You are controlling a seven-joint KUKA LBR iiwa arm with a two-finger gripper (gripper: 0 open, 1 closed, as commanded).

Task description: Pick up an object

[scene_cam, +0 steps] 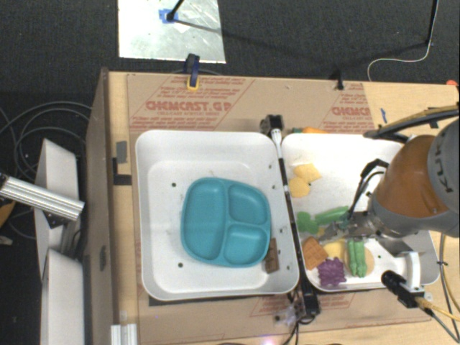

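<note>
Two white bins sit on my cardboard-lined bench. Beside my gripper lies a green pepper-like toy, long axis running near-to-far. I cannot tell the claw's state

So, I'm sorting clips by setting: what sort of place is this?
Probably a robotics lab test bench. Two white bins sit side by side on a board, one holding a teal plate, the other toy food, with an arm reaching in and loose cables on the floor.
</note>
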